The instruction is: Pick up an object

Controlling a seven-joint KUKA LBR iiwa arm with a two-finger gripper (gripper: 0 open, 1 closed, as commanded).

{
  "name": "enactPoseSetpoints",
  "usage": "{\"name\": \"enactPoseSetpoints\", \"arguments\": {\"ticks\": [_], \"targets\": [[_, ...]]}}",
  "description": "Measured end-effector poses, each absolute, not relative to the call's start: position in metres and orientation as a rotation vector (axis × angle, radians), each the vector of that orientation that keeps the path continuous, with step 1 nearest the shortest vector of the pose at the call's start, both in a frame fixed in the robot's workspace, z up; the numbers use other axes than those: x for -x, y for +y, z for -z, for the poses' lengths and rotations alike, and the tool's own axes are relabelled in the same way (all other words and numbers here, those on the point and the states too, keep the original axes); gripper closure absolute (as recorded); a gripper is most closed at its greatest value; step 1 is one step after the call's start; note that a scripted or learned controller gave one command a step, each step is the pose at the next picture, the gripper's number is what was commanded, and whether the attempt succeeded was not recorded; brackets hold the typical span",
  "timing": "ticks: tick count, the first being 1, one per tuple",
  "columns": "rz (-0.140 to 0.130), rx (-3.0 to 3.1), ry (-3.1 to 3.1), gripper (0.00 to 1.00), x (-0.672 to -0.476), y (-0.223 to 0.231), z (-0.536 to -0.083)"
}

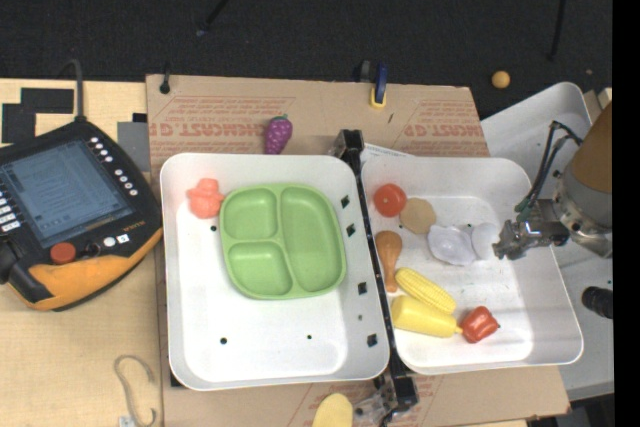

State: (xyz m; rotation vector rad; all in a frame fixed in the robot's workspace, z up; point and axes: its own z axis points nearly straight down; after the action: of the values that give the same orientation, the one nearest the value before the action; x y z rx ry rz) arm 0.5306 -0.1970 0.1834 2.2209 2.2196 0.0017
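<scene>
a pink toy (pixel 203 198) sits in the left white bin (pixel 190 335), just beside a green three-compartment plastic plate (pixel 282 242). in the right white bin (pixel 555 340) lie a red round tomato toy (pixel 389 200), a tan roundish piece (pixel 418 215), an orange-brown pear-shaped toy (pixel 388 246), a pale translucent lump (pixel 453 244), two yellow corn cobs (pixel 424 301) (touching each other) and a small red pepper toy (pixel 479 323). the grey two-finger gripper (pixel 508 243) hangs over this bin's right part, near the lump; whether it is clenched or released, i cannot tell.
</scene>
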Motion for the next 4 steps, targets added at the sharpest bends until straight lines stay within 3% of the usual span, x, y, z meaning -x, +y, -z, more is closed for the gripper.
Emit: {"name": "enactPoseSetpoints", "arguments": {"ticks": [1, 3, 4], "targets": [[-0.003, -2.22, 2.218, 1.0, -0.531, -0.198, -0.23], [-0.002, -2.219, 2.226, 1.0, -0.592, -0.11, -0.213], [-0.003, -2.218, 2.225, 1.0, -0.621, -0.069, -0.236]]}}
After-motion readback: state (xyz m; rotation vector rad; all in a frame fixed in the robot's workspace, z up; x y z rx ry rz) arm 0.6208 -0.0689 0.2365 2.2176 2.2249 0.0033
